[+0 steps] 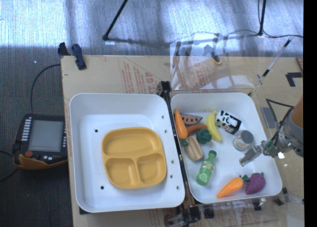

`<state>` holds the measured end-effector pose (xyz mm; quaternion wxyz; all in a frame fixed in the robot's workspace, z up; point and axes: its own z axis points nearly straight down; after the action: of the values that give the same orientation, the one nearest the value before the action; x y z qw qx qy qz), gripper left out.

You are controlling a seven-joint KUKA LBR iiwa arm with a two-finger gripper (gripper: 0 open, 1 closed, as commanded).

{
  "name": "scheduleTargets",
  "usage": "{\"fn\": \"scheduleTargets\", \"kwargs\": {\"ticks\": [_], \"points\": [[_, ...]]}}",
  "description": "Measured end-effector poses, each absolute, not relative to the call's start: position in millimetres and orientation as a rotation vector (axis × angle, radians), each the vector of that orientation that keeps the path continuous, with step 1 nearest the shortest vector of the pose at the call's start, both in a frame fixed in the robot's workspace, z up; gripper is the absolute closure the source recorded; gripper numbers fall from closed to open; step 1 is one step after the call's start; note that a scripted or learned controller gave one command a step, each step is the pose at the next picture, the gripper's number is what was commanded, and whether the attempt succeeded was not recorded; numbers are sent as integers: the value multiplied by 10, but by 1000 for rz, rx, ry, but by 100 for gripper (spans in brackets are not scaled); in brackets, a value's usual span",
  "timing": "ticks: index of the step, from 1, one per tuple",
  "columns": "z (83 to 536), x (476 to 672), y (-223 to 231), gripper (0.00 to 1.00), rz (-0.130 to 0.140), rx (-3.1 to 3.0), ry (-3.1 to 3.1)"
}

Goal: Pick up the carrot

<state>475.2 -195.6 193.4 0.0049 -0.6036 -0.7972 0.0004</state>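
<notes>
Camera view puts the fingers (247, 157) of the grey two-finger gripper (253, 154) at the right side of the right-hand shallow white bin (262, 122), low over its floor with nothing between them; whether they stand apart or together cannot be told at this size. Just beside them sits a small round grey tin (243, 140). Nearer the front wall lies an orange plastic carrot with a green top (231, 187), resting on the bin floor and touching a purple toy grape bunch (255, 183) — near the gripper, but not in its reach yet. A second orange carrot-like piece (180, 124) lies by the left wall, next to a watermelon slice (191, 119). By my judgement no pick has begun: the approach, the closing and the lift are all left.
</notes>
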Motion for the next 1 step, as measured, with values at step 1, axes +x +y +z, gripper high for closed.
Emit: {"fn": "scheduleTargets", "kwargs": {"ticks": [1], "points": [[2825,4782,-1694,0,-4,-903,-3010]]}}
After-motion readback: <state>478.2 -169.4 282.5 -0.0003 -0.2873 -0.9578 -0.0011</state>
